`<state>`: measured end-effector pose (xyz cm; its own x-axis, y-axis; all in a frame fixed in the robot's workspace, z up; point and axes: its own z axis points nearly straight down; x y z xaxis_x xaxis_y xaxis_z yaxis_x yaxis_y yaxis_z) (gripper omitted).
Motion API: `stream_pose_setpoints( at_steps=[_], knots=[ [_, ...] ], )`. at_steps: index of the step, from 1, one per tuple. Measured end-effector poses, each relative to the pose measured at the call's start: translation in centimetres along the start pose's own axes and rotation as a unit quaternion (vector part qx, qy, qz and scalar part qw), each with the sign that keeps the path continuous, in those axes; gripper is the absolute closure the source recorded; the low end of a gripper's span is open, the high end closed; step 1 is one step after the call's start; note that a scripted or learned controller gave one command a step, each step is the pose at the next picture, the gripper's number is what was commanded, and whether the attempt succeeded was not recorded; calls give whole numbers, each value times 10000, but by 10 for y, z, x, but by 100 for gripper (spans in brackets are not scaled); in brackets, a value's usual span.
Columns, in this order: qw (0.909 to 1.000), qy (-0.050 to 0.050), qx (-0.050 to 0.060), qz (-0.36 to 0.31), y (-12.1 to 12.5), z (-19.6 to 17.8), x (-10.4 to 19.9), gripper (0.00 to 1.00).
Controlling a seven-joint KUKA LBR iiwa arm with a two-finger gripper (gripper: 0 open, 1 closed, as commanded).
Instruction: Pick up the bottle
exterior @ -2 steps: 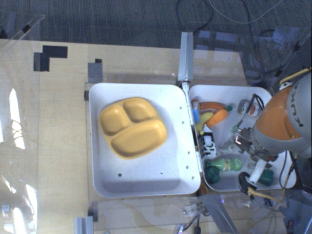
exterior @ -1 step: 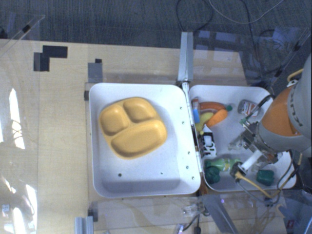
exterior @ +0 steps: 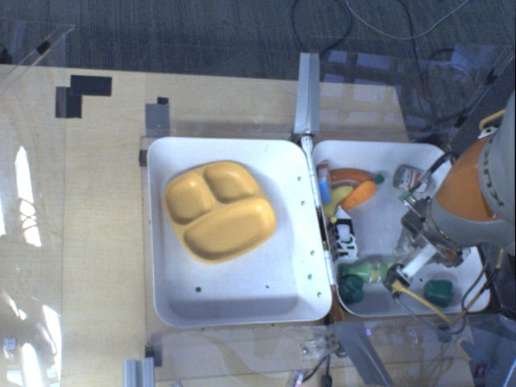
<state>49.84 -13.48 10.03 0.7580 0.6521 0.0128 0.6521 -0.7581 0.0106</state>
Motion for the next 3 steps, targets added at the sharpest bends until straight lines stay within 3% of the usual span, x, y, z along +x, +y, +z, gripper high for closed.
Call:
stream_pose_setpoints(
  at_steps=[1, 2, 3],
  knots=[
    [9898, -56, 31, 1425, -26, -114, 29, 100],
    [9898, -60, 34, 1421, -26, -113, 29, 0],
    [9879, -74, 50, 1546, -105, -83, 121, 0]
  ],
)
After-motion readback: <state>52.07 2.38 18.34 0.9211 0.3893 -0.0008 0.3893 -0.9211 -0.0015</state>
